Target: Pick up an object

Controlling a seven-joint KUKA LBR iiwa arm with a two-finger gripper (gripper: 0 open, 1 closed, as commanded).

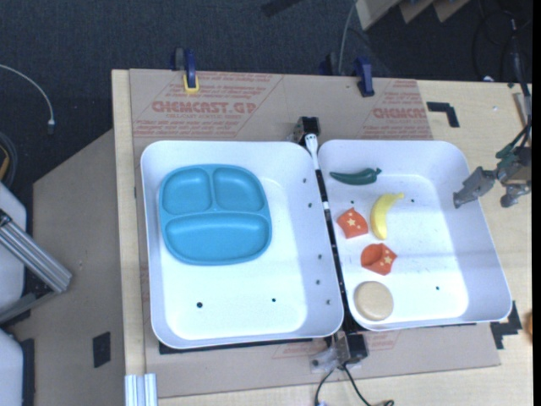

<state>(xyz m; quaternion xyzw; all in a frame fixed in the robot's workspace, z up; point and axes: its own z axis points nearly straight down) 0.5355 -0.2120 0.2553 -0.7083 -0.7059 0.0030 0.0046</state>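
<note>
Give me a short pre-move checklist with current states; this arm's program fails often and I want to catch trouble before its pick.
1. Targets present in right bin: green pepper, banana, two red pieces, round bun: ok.
2. Items separated enough to single out: ok.
3. End effector over a target: not ok, at the bin's right rim.
4. Finger state: cannot tell.
5. Blue tray out of the way, in left bin: ok.

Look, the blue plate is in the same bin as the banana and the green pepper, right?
Not quite. The camera view shows the blue plate alone in the left bin. The banana and the green pepper lie in the right bin.
</note>
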